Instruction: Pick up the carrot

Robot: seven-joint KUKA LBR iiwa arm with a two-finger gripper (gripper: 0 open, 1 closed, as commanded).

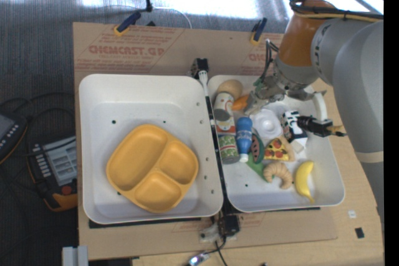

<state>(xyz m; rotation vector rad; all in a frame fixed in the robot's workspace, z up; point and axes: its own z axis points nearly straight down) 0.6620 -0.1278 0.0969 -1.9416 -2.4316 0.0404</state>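
Note:
The carrot (239,103) is a small orange piece in the back part of the right bin (324,196), wedged between a tan bottle (225,94) and a blue bottle (244,134). Only part of it shows. My gripper (257,98) reaches down into the bin from the right, its tip right beside the carrot's right end and partly over it. The grey wrist with its orange band (299,34) stands above the bin's back right corner.
The right bin also holds a green-labelled can (227,145), a watermelon slice (257,147), a pizza slice (278,149), a croissant (278,172), a banana (305,179), a white round piece (268,123) and a black-and-white toy (292,123). A yellow divided plate (153,166) lies in the left bin (100,103).

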